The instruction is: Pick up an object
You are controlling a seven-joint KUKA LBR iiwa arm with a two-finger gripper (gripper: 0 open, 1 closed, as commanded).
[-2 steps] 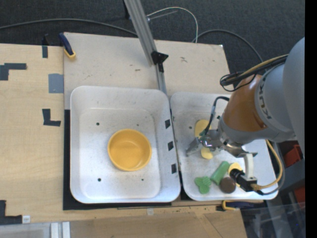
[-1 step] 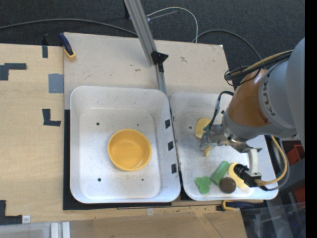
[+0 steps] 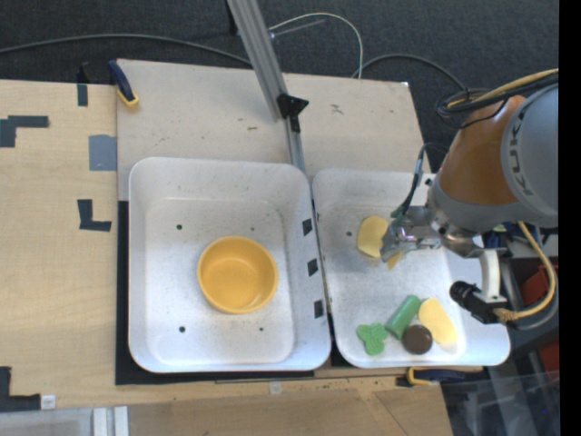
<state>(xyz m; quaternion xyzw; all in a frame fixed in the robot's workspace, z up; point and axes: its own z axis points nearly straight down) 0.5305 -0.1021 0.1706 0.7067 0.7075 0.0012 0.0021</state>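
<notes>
The bench (image 3: 54, 171) is pale wood with dark tape marks on its left part, and a lighter scuffed board (image 3: 209, 107) lies under two white bins. Dark carpet (image 3: 408, 16) with loose cables surrounds the bench. A grey metal pole (image 3: 259, 44) slants in from the top. The left bin (image 3: 154, 198) holds a yellow bowl (image 3: 238, 273), upright, near its centre. The right bin (image 3: 349, 280) holds a pale yellow piece (image 3: 371, 235) at its upper middle, with the gripper (image 3: 397, 243) directly against its right side; whether the piece is gripped cannot be told. Near the bin's lower edge lie a green leafy piece (image 3: 370, 336), a green cylinder (image 3: 403, 316), a brown ball (image 3: 418, 338) and a yellow lump (image 3: 438, 322), clustered close.
</notes>
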